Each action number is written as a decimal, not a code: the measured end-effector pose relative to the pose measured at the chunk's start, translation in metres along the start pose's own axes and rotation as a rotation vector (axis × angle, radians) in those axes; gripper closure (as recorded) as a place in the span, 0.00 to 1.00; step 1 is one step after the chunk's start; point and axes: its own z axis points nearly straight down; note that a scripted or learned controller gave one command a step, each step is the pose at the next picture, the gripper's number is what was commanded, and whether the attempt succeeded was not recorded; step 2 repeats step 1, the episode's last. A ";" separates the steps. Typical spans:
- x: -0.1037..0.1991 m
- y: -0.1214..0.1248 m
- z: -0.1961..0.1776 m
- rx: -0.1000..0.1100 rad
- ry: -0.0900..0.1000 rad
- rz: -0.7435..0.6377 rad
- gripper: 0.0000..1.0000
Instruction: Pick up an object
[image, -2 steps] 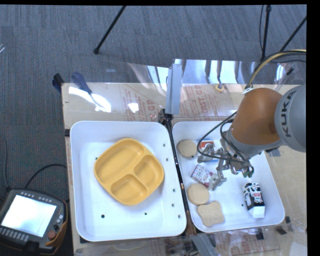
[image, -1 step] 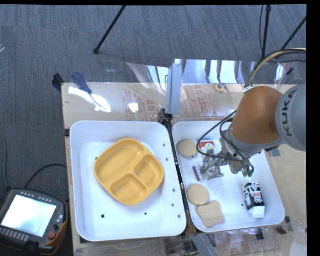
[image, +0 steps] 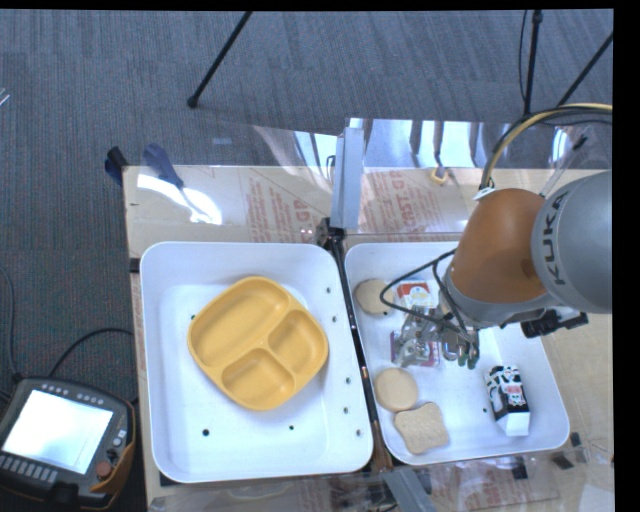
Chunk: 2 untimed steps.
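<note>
Just below the metal two-finger gripper, almost touching, lies a round tan cookie; whether its fingers stand apart, I cannot tell.

Both white bins look like smooth, faintly glossy plastic. The yellow divided plate is matt plastic — no glare. The pincer is bare shiny metal, the arm's orange band smooth and satin. The bread slice looks rough — porous.
</note>
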 end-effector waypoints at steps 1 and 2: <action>0.019 0.060 -0.098 -0.003 0.004 0.160 1.00; 0.019 0.060 -0.098 -0.003 0.004 0.160 1.00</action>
